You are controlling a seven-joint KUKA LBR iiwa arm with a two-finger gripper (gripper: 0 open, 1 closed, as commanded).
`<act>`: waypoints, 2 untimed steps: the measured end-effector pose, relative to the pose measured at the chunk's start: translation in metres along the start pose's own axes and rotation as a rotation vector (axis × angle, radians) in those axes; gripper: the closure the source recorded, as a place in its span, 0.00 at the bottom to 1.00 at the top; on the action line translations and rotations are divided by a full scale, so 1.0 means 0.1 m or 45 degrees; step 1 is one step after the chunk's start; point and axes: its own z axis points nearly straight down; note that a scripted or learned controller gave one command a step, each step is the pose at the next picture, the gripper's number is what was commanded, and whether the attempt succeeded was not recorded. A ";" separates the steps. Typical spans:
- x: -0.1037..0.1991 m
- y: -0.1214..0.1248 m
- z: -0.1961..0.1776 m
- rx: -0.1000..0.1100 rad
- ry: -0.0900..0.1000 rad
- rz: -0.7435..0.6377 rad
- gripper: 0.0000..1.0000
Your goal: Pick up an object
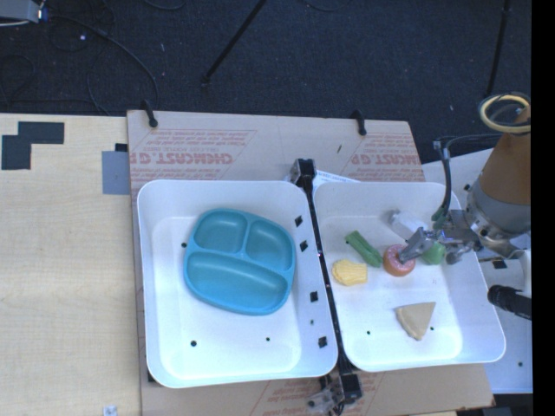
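You are looking at the gripper [422, 247] reaching in from the right of the frame and hanging low in the right bin [473, 343], its tip touching or just beside a small red-and-pink round toy [400, 262] near the middle of that bin. Whether the toy is sitting between the gripper's tips or only next to them, you cannot tell from this slant, nor how wide the gripper is standing.

Around it you are seeing a green pepper-like toy [363, 249] just to the left, a yellow corn-like piece [349, 273] below that, and a tan wedge [417, 320] toward the lower right, well apart. A blue divided plate [239, 261] is lying in the left bin [165, 354].

The round toy is probably light, stiff plastic and rather slick, so it is likely to roll or squirt sideways under an off-centre pinch. You would do best taking it across its widest part, squarely from above.
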 end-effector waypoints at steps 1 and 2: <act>0.00 0.03 -0.06 -0.015 -0.003 -0.003 0.00; -0.08 0.07 0.52 -0.010 -0.002 -0.002 0.00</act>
